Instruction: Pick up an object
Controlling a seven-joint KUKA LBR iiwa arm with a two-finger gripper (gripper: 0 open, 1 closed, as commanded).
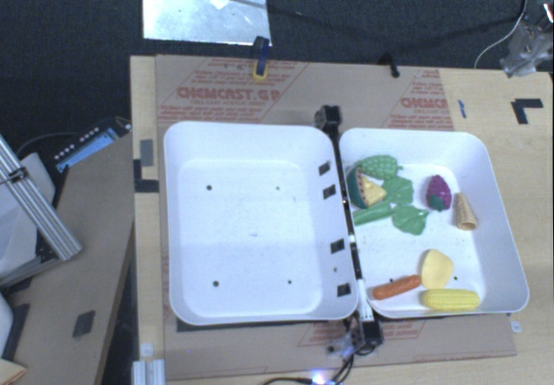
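Camera view: glossy plastic corn cob (450, 298), carrot (396, 288), purple lump (438, 192), perhaps an eggplant, in right bin (502, 227).

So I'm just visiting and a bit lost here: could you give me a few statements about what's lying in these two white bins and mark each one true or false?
1. All the toy foods lie in the right bin. True.
2. The corn cob lies at the far end of its bin. False: it lies at the near edge, beside the carrot.
3. The purple piece sits between the green pieces and the ice-cream cone. True.
4. The carrot lies in the left bin. False: it lies in the right bin, near the divider.
5. The yellow round piece lies just above the corn cob. True.
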